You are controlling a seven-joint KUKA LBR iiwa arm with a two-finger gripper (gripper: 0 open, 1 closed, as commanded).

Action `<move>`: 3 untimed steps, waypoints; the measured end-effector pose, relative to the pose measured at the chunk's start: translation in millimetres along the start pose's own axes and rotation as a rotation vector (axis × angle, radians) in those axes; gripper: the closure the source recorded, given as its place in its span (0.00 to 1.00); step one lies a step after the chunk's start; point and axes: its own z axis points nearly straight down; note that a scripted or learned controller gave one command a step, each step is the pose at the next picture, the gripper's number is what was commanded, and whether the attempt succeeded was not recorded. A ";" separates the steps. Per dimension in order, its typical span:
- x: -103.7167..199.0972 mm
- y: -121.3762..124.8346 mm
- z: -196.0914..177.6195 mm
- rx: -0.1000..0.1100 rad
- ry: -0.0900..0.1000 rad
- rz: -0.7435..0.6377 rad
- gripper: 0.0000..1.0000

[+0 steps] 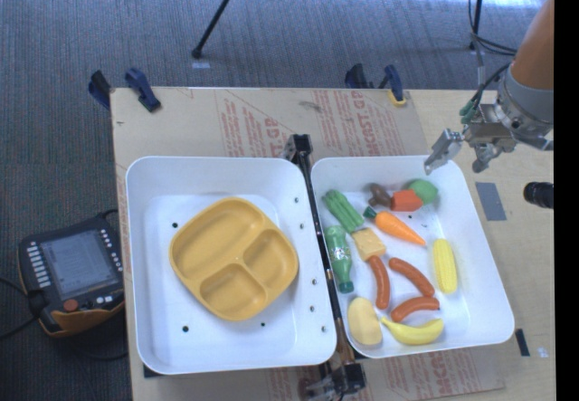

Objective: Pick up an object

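The claw point(464, 150) hangs above the far right corner of the right bin point(484, 254), over the bench just beyond the bin's rim. Its two fingers are spread apart with nothing between them; one finger point(442, 151) points down toward the left, the other sits closer to the wrist. Behind it the grey arm point(529, 100) rises to the right, with its orange band point(547, 37) at the picture's edge.

The right bin holds all the toy food, any piece of which could be picked up. Nearest the claw lie one green round piece point(422, 190), one red-orange piece point(406, 200) touching it, and one small brown piece point(379, 195) just beside that. Below them sits one carrot point(398, 227). One ear of corn point(444, 265) lies along the right side. There are three sausages point(411, 276): one upright in the middle, one slanted next to it, one lower, just above the single banana point(413, 331). One pale yellow potato-like piece point(365, 321) rests at the near left, touching the banana's end. One tan block point(368, 243) lies between the carrot and one green bottle point(340, 259), which lies by the left wall. One bundle of green stalks point(343, 209) lies above the bottle.

The left bin point(154, 209) holds one yellow divided plate point(233, 258) with three compartments.

On the floor to the left lies one control pendant point(72, 274).
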 end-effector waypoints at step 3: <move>38.1 -15.5 170.2 0.003 0.002 0.002 1.00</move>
